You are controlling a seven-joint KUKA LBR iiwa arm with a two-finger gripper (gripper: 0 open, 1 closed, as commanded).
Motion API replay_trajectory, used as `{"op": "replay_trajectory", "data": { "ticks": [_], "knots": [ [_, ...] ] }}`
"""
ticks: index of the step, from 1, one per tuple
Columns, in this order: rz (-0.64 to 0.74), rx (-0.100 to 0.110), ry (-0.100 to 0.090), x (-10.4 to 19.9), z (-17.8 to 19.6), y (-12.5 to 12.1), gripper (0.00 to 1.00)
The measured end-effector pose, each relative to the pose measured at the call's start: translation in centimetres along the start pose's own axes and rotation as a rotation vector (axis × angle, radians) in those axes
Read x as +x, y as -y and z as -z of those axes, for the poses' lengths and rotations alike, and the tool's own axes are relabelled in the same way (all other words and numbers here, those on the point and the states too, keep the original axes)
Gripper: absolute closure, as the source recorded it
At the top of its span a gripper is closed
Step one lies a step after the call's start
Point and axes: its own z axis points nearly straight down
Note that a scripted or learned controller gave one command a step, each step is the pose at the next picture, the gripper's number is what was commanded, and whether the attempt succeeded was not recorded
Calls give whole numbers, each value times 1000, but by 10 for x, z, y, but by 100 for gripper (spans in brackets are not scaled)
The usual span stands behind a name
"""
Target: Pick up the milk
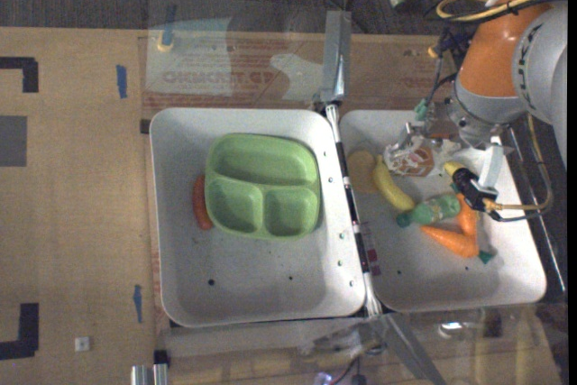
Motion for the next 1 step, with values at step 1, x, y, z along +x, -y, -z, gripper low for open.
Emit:
{"op": "replay_trajectory", "data": {
  "ticks": [1],
  "knots": [
    [184, -43, 0, -14, -18, 18, 0]
  ]
}}
